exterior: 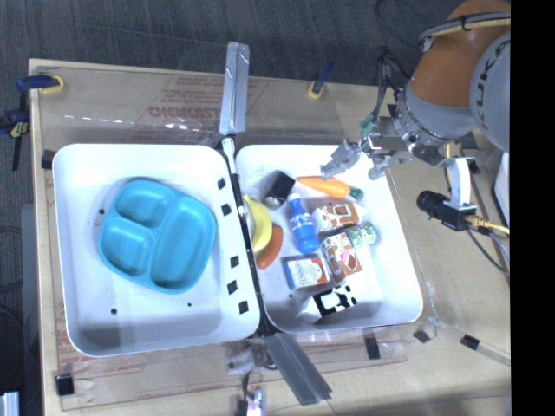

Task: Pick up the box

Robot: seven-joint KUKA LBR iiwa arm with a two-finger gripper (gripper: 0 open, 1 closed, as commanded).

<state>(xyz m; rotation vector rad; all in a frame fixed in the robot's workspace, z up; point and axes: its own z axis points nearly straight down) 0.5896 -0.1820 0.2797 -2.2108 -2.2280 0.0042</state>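
Observation:
Several small boxes lie in the right bin (401, 258). A brown snack box (335, 215) sits near the middle, with a red and white carton (342, 255) and an orange carton (307, 272) below it. A black and white box (336, 301) lies at the front. My gripper (360, 164) hangs over the bin's back right part, above and to the right of the carrot (323, 186). Its fingers (341, 158) stand spread open with nothing between them, apart from every box.
A blue bottle (302, 223), a banana (257, 221), a small black block (279, 185) and a green item (364, 232) share the right bin. The left bin (78, 310) holds a blue divided tray (158, 234). A metal bar (232, 94) runs back from the divider between the bins.

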